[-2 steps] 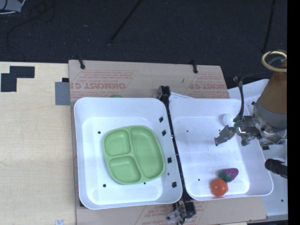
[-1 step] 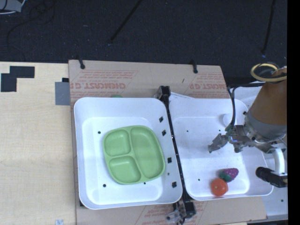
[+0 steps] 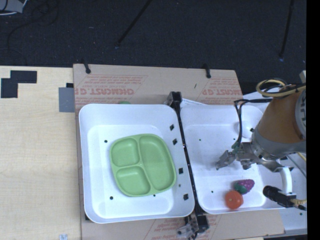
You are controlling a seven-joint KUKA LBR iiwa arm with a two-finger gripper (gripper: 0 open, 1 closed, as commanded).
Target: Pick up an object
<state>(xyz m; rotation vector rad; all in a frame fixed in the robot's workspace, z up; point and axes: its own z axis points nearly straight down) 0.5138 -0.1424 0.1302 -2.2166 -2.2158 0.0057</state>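
Gripper (image 3: pixel 226 160) hangs low over the right bin (image 3: pixel 210 134) with nothing between its fingers; how wide they stand I cannot tell. Largest in sight, a green divided tray (image 3: pixel 142 164) lies in the left bin (image 3: pixel 95 134), well apart from the reach. Likelier targets sit near the right bin's front edge: a purple-and-green toy (image 3: pixel 244 185) touching a smaller orange-red ball (image 3: pixel 233 199), both just beside the gripper.

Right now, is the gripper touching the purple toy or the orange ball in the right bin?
Apart. The camera view shows bare white bin floor between the gripper and both the purple toy and orange ball.
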